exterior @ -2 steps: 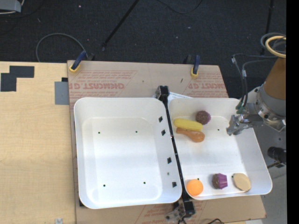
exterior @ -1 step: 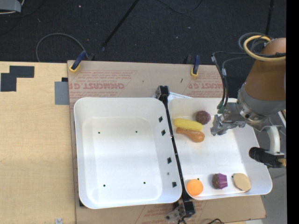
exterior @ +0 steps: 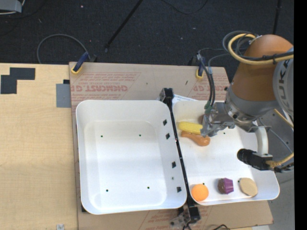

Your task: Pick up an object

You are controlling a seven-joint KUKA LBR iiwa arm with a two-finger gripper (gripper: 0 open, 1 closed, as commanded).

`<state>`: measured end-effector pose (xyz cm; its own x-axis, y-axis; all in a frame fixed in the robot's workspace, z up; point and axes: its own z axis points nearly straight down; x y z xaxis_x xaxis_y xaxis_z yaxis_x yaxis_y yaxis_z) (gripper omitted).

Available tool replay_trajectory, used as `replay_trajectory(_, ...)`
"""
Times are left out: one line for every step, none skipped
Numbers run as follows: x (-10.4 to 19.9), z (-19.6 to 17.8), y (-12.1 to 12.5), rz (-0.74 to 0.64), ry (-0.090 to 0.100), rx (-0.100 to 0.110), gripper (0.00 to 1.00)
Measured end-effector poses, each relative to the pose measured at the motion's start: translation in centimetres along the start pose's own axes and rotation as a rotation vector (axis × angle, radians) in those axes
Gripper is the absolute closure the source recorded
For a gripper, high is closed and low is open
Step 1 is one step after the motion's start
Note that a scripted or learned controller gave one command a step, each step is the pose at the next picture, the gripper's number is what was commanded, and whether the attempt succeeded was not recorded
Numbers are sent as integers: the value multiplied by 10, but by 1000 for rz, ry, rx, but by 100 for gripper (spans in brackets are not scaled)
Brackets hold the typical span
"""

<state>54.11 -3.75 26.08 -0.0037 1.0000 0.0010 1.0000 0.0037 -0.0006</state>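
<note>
Left bin: white, shallow, beside right bin.
Right bin: white, touching black divider.
Cardboard sheet: under both bins, red print.
Clamps: yellow, at cardboard's far corners.
Bench: pale wood.

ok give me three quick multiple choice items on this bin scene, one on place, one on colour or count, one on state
1. Where does the orange ball lie?
A. left bin
B. near corner of the right bin, by the divider
C. on the cardboard

2. How many loose things lie along the right bin's near edge?
A. three
B. one
C. five

3. Where is the gripper?
A. low over the yellow piece and the brown piece
B. parked over the left bin
C. raised above the clamps

Answers: 1 B, the ball sits next to the black divider; 2 A, the ball, a purple piece and a tan disc; 3 A, it is right beside those two pieces at the right bin's far end.
</note>
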Motion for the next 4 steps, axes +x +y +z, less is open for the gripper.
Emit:
replay_trajectory(48,13,-3,0,0,1,100)
replay_trajectory(100,30,4,0,-1,2,100)
replay_trajectory(144,34,18,1,-2,0,100)
replay_trajectory(143,34,18,3,-2,1,0)
